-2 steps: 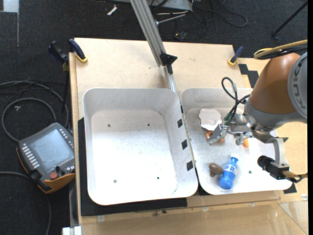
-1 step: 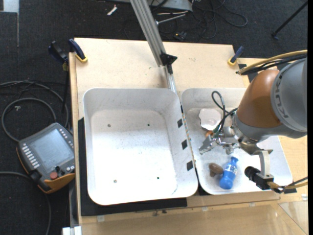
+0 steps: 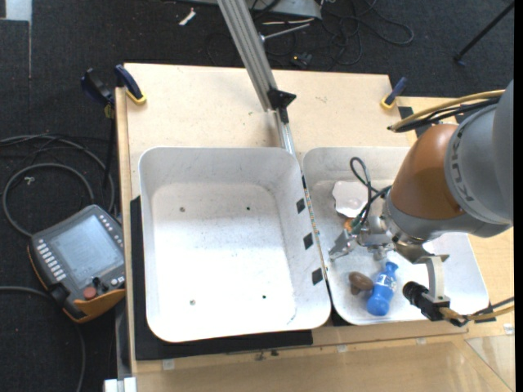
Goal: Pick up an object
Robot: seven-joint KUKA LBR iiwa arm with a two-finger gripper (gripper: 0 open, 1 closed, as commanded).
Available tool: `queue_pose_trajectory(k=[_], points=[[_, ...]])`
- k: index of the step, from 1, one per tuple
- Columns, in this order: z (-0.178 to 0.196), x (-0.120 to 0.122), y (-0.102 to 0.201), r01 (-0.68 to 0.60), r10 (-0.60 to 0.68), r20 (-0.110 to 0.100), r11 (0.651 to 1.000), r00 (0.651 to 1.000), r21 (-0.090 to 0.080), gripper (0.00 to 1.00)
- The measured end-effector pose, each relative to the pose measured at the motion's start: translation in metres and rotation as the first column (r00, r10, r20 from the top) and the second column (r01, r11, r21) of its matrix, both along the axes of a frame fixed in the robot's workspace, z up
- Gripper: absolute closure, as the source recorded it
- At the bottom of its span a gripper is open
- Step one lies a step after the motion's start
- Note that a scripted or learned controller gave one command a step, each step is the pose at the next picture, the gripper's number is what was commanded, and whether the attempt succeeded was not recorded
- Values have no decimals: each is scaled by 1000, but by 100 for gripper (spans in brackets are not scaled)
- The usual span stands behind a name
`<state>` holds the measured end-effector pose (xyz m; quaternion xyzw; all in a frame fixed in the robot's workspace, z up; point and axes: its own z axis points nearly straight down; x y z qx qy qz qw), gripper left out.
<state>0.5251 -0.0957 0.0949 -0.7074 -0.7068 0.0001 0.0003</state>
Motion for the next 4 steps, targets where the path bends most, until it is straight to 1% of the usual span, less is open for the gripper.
queue_pose_trajectory(k=[1,2,3,4], points=[[11,1,0,1,-1,3,1000,1000,0,100],[67,-8,1,-3,3,5,1000,1000,-1,100],[121,-10,-9,-2,2,7,1000,1000,-2,100],[146,-8,-9,-4,4,5,1000,1000,-2,100]])
